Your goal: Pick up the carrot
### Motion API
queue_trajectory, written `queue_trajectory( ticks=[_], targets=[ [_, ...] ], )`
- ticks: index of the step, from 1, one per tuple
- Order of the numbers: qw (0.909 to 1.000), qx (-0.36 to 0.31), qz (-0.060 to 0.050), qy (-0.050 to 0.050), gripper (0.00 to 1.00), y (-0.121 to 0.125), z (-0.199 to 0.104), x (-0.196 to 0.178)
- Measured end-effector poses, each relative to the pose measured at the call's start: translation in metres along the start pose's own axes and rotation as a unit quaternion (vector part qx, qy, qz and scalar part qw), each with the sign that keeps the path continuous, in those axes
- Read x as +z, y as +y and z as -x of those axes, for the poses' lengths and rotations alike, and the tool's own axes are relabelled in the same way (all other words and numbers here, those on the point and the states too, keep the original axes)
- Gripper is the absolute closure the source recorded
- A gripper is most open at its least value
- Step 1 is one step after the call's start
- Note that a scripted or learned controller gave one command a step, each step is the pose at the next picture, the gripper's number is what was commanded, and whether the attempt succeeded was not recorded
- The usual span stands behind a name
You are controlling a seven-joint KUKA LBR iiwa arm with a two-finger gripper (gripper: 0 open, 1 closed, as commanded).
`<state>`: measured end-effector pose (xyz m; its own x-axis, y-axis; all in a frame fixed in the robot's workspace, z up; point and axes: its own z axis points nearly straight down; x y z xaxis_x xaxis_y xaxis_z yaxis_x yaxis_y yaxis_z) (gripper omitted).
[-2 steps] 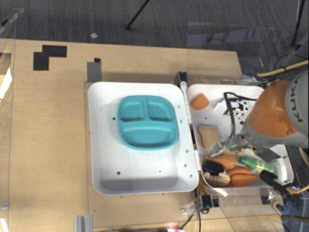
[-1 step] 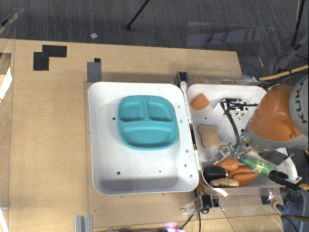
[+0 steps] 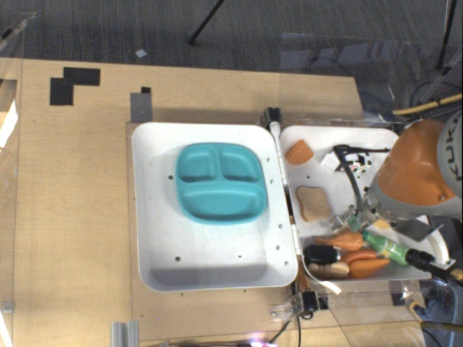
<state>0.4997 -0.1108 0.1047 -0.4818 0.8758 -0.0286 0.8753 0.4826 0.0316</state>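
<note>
I've got the claw [image 3: 352, 221] down in the right bin [image 3: 318, 137], reaching for the carrot [image 3: 369, 266], which lies just below it among the clutter. I cannot tell its opening. Next I'd need it squarely over the carrot before closing.

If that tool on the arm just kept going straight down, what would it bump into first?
Most likely the pile of food in the right bin: the tool hangs above the carrot at the near end. Depth is hard to judge from this slant.
</note>
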Motion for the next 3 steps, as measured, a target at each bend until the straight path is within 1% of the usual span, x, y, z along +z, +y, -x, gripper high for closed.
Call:
queue_trajectory(
  ticks=[1,2,3],
  targets=[
    [0.9935,0.113,-0.013,0.011,1.00,0.014,-0.038,-0.082],
    [0.9587,0.284,-0.016,0.008,1.00,0.024,-0.021,-0.115],
    [0.9204,0.391,-0.018,0.006,1.00,0.027,0.003,-0.123]
  ],
)
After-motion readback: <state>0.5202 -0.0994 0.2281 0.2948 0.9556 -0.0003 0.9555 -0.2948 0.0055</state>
